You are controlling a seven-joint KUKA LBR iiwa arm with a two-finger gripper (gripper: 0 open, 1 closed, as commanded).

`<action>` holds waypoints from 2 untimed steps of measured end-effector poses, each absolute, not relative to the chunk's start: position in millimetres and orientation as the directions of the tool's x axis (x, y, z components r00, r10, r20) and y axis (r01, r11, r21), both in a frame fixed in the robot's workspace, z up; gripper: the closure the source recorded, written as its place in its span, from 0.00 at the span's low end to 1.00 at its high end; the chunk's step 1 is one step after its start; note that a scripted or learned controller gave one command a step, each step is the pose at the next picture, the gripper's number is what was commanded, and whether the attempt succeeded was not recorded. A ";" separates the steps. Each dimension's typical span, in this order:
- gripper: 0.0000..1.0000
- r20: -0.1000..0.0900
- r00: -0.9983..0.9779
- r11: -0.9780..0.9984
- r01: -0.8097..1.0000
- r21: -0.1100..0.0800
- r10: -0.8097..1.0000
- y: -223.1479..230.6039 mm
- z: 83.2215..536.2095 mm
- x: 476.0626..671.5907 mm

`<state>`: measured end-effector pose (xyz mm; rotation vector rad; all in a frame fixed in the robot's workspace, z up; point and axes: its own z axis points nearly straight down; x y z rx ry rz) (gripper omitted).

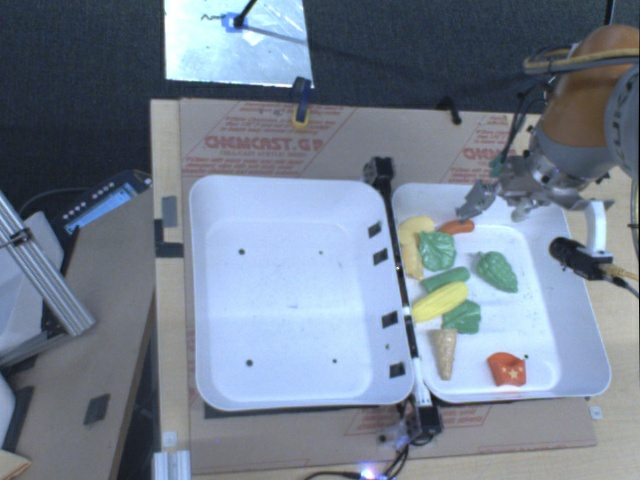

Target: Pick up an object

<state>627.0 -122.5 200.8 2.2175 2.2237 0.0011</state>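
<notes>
Hovering gripper: the gripper [497,200] hangs over the far edge of the right bin [580,318]; whether it is open or closed cannot be told, and nothing shows in its grasp.
Arm: grey, with an orange band [590,88] above the wrist, entering from the right.
Nearest item: one small orange carrot [457,227], just below and left of the gripper, lying flat.
Count in right bin: eight toy foods — the carrot, one pale yellow banana-like piece [412,243], three green leafy pieces, one yellow corn cob [440,302], one cone [444,352], one red piece [507,369].
Green pieces: one [436,250] touching the yellow piece, one [496,271] apart near the bin's middle, one [462,317] touching the corn.
Materials and shapes: the foods look like smooth moulded plastic; the cone is tan and tapered, the corn long and ribbed, the red piece blocky.
Bins: two shallow white trays with rounded corners, side by side; the left bin [215,258] has a few dark dots on its floor.
Divider: a black strip [395,278] with clips between the bins.
Open room: the foods crowd the right bin's left half; its right side is bare white floor.
Base: a cardboard sheet [260,133] with red print under both bins.
</notes>
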 end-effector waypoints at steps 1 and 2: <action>0.00 0.004 -0.001 0.001 1.000 -0.012 1.000 -96.3 110.0 564.5; 0.00 0.001 -0.001 0.001 1.000 -0.002 1.000 -83.5 83.1 518.2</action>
